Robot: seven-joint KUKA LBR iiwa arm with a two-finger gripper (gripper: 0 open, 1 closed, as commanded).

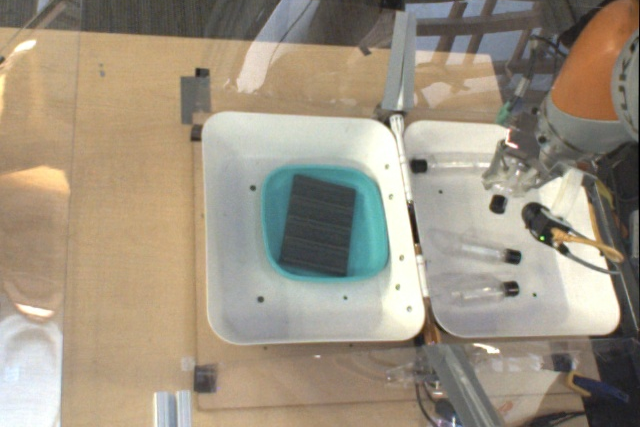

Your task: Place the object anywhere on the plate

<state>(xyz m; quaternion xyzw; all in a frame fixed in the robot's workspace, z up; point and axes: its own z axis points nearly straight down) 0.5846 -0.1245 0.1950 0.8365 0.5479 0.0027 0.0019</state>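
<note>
- One dark ribbed block (319, 225) lies flat on the teal plate (274, 215) in the left bin (230, 265), a little off square, fully inside the plate's rim.
- Judging from how it lies, the placing looks done; the step in hand seems to be clearing the arm away or picking again.
- Several clear tubes with black caps (486, 255) are scattered in the right bin (590, 315), well apart from the plate.
- The claw (510, 170) hangs over the far part of the right bin, nothing visible between its fingers; whether they are apart or together I cannot tell.
- To do this well, keep the arm high over the wall between the bins, so it does not knock the plate or nudge the block.
- Both bins sit side by side on the wooden tabletop (110, 215).
</note>
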